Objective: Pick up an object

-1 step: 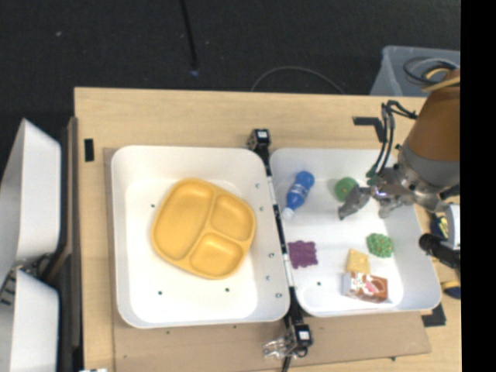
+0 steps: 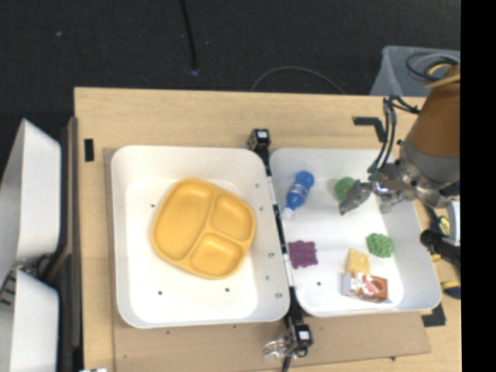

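Two white bins on counter (image 2: 93, 115). Left bin (image 2: 132, 301): yellow divided plate (image 2: 203, 227), open margin all round. Right bin (image 2: 411, 289): tool (image 2: 358, 196), fingers slightly parted, beside green object (image 2: 344, 185). Blue bottle (image 2: 298, 190) by divider; printed packet (image 2: 366, 286), lettering unreadable.

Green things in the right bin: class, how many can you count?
2: one green thing beside the gripper near the bin's far side, another nearer the front right. The arm may hide more.
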{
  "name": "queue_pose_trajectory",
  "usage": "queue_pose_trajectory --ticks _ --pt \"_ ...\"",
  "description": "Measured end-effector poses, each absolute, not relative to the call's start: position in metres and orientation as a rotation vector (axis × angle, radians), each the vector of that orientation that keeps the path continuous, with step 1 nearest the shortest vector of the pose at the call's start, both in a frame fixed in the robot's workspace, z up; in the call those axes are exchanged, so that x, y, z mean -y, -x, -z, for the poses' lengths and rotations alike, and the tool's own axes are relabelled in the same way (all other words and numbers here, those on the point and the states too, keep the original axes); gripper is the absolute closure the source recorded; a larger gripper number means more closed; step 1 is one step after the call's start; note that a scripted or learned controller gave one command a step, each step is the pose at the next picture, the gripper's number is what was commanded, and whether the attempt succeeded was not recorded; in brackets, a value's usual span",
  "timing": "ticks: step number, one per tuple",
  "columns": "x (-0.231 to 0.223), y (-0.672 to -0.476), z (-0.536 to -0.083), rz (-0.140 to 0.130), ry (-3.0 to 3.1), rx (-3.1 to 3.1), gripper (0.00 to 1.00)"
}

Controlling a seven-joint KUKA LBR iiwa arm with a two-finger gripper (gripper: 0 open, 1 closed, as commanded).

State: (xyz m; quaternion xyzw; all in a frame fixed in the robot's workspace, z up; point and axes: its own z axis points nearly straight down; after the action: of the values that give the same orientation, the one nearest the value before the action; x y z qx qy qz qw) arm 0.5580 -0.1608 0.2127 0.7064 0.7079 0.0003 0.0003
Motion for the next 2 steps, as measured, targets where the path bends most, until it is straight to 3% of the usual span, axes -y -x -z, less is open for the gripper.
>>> queue_pose_trajectory --ticks 2 --pt "0.169 -0.549 -0.126 0.005 -2.224 -2.221 0.00"
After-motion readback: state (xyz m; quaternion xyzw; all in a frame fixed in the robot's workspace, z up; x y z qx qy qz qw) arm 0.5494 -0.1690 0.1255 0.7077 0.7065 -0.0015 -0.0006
